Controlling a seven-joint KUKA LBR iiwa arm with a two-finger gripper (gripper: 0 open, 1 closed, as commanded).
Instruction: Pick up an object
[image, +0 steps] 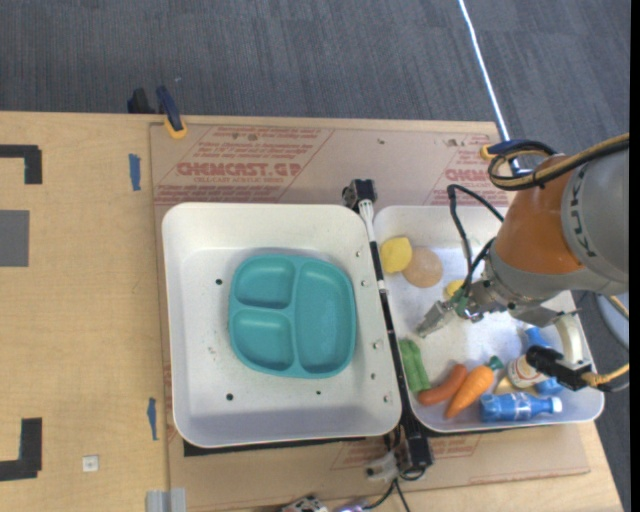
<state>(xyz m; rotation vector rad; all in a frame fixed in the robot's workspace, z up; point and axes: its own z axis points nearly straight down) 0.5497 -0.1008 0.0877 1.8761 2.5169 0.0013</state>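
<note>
- Where the right bin (590, 408) nears me, I see a blue bottle (517, 406) and two carrots (462, 385) below my gripper (437, 318).
- Fingers spread, pinching nothing.
- Farther off, a yellow lemon (396, 253) sits above it.

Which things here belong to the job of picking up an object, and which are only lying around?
Belong to the job:
- gripper, over the right bin
- yellow lemon-like toy
- pale round toy
- green vegetable toy
- two carrots
- blue bottle

Just lying about:
- teal divided plate in the left bin
- cardboard sheet
- blue tape marks
</note>
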